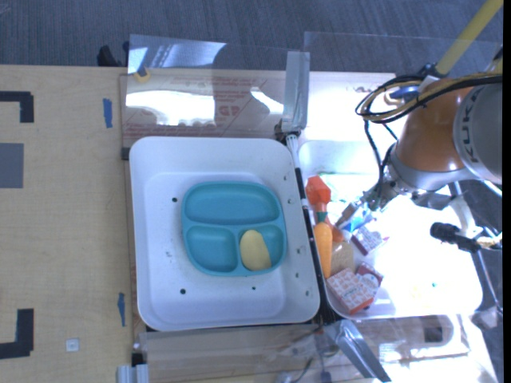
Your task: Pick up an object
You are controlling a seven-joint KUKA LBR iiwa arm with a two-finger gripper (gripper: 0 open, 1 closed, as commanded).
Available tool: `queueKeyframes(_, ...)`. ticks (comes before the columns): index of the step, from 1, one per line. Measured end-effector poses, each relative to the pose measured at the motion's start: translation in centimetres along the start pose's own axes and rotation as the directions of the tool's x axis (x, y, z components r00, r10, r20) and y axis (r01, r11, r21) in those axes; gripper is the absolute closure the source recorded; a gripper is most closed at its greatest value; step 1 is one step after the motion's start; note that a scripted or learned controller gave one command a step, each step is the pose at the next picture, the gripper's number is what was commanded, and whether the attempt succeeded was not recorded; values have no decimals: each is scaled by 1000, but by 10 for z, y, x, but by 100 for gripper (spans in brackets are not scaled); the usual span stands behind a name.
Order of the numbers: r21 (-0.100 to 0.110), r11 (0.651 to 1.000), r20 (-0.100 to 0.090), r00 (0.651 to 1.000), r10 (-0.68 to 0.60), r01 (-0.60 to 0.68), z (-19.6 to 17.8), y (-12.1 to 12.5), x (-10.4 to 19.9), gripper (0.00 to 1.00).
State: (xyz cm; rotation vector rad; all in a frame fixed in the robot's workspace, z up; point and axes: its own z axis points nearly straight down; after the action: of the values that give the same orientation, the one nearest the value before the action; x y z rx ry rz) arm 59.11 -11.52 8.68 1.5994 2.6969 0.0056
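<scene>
Gripper low in the right bin, centre right of frame; cannot tell whether wide, narrow or holding. Just left of it, along that bin's left wall: an orange bottle, a carrot, a red-and-white packet. In the left bin, a teal tray with a yellow lemon in its lower right compartment.

We see the fingers low over the right bin; whether they are apart or together we cannot tell. Just left of them lie an orange carrot-like piece and a red piece. Farther left, the left bin holds a teal divided plate bearing a yellow object.
</scene>
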Motion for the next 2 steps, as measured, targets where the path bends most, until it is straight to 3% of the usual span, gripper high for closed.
queueKeyframes(1,-3,1000,0,1000,4,-4,-8,1,-2,100)
queueKeyframes(2,2,933,0,933,359,-359,1,33,-37,100)
